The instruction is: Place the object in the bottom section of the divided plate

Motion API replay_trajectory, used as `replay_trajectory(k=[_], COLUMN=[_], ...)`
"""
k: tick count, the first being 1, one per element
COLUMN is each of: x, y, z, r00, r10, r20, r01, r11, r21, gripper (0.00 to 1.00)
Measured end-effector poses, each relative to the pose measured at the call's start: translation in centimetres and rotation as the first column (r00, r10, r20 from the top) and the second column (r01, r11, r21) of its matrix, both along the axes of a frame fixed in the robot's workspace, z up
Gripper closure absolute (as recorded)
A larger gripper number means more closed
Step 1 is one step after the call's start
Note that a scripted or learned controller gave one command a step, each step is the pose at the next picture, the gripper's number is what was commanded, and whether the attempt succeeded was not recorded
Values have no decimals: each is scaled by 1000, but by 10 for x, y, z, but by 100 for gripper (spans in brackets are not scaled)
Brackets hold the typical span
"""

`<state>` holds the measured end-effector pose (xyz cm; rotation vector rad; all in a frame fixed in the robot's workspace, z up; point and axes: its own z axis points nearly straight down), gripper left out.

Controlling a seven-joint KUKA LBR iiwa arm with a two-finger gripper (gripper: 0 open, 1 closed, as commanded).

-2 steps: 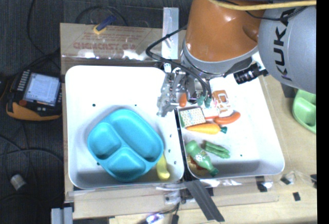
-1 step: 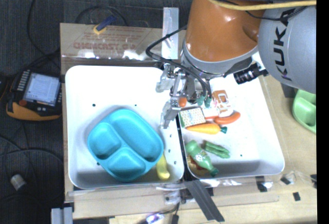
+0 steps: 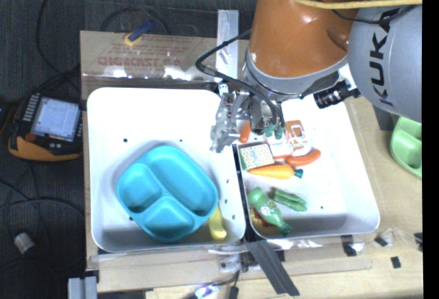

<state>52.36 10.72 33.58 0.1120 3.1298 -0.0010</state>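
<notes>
Your end effector point(image 3: 230, 127) hung over the divider between bins; I couldn't tell its opening, since the arm point(image 3: 302, 23) hid much of it.

Gripper point(image 3: 230, 127) hangs over wall between two white bins. Small orange thing point(image 3: 244, 132) right beside fingers; grip unclear. Blue divided plate point(image 3: 167, 190) sits below and left of gripper, in left bin point(image 3: 110, 119). Yellow banana point(image 3: 217, 223) touches plate's lower right edge. Carrot point(image 3: 274, 171), little box point(image 3: 255, 155) and green veggies point(image 3: 269, 211) lie below and right of gripper, in right bin point(image 3: 350, 174).
</notes>
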Motion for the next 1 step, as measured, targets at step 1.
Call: replay_trajectory(k=[1], x=[0], y=[0], z=[0], r00=[1000], r10=[0], r20=[0], r01=[0], r11=[1000], r21=[0], gripper=[0])
